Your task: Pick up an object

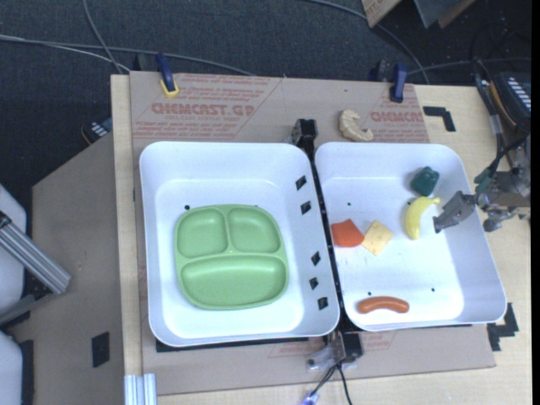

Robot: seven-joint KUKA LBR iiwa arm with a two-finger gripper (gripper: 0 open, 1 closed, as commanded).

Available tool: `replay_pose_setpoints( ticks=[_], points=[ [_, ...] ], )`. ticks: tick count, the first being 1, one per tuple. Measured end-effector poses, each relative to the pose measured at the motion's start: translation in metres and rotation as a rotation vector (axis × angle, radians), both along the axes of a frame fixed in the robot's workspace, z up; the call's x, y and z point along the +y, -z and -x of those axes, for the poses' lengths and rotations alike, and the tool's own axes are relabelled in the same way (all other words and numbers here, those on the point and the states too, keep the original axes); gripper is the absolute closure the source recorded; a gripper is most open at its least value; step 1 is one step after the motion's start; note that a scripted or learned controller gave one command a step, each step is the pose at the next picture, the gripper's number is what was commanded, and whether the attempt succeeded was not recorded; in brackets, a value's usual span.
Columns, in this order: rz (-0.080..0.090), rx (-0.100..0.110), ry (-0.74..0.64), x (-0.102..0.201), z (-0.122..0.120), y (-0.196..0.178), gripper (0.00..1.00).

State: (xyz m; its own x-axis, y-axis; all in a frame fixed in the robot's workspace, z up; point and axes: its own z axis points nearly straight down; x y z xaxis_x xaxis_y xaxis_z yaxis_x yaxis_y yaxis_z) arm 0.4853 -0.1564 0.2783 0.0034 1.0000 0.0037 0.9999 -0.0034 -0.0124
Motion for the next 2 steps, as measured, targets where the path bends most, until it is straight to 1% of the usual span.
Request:
replay_pose_setpoints(
  ticks=[1, 2],
  points=[
    [0.003, -0.011, -0.004, 0.0, -0.002, -0.005, 0.0],
    [0.001, -0.005, -0.002, -0.009, 0.002, 0.049, 0.0]
  ],
)
